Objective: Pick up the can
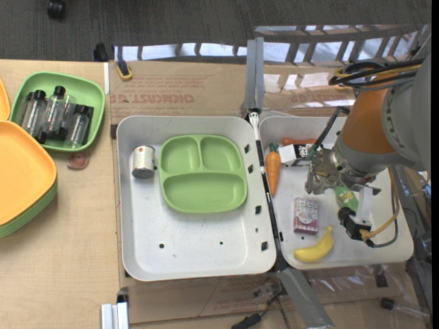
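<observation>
In the left bin (137, 252), the can (143, 162) lies beside a green tray (203, 173). The gripper (321, 178) hangs over the right bin (398, 249), above a packet (306, 215), near a carrot (272, 171) and banana (314, 246). Cardboard lies under the bins; grey carpet lies beyond the bench.

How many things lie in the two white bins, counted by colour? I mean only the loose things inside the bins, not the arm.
Green: 2, the divided plate and a small green item partly behind the gripper
Silver: 1, the can
Orange: 1, the carrot
Yellow: 1, the banana
Pink and white: 1, the small packet
Total: 6
</observation>
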Robot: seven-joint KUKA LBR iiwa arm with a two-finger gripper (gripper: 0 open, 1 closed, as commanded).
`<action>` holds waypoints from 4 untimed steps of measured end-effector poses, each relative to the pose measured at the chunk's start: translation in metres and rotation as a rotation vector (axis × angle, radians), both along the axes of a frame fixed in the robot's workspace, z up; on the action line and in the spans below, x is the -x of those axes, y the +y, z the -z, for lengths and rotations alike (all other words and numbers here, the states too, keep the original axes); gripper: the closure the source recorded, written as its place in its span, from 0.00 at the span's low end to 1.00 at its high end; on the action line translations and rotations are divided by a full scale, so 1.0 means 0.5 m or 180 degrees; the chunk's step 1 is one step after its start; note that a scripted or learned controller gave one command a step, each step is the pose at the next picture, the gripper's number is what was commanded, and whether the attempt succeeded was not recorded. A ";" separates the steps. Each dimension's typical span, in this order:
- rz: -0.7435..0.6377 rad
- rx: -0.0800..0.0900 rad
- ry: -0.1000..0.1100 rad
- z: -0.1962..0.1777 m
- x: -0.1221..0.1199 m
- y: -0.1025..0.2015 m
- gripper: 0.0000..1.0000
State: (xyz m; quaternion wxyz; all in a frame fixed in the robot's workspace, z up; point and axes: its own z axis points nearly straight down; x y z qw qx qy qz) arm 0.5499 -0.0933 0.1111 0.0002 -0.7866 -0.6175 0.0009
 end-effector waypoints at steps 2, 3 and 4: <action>0.0067 0.0004 0.0004 -0.160 -0.019 0.037 1.00; 0.0067 0.0004 0.0005 -0.159 -0.019 0.037 0.00; 0.0076 0.0005 0.0003 -0.083 -0.189 -0.057 0.00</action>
